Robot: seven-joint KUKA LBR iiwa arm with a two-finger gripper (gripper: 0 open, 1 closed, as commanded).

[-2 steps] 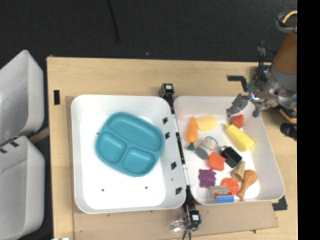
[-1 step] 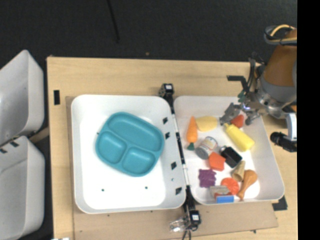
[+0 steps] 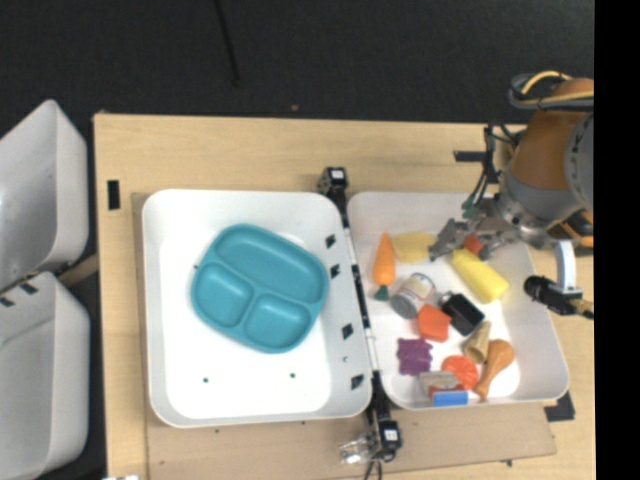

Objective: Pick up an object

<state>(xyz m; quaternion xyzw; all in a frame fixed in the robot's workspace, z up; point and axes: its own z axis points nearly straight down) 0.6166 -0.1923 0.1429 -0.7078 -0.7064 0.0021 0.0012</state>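
— Toys point(image 3: 440, 318) all crowd the right bin point(image 3: 545, 368), mostly its middle and near side: yellow block point(image 3: 480, 276), carrot point(image 3: 384, 258), purple piece point(image 3: 412, 354).

— And the gripper point(image 3: 462, 238)?

— Low over the far part of that bin, right by the yellow block. Whether the jaws are wide or closed, I cannot tell.

— Any free room?

— The left bin point(image 3: 170, 368) holds just a blue divided tray point(image 3: 260, 288), with white floor around it. Both bins sit on a pale wooden bench point(image 3: 250, 148); dark floor lies beyond it.
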